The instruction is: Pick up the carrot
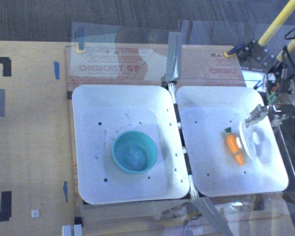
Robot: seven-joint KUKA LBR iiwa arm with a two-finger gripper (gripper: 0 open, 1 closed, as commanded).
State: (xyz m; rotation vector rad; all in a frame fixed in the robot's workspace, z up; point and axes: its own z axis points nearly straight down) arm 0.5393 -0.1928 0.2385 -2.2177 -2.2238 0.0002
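The carrot [233, 148] lies in the right bin [206, 181], right of its middle, with its green top pointing up the view and its tip toward the near edge. Just beside it on the right rests a white plate [255, 142]. The end effector [258, 115] hangs over the bin's upper right part, apart from the carrot; its state I cannot tell. A teal bowl [134, 152] stands in the left bin [88, 107] on the desk [29, 146]

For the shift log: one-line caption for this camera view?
Gripper above right bin; carrot lies there beside a white plate; teal bowl in left bin.
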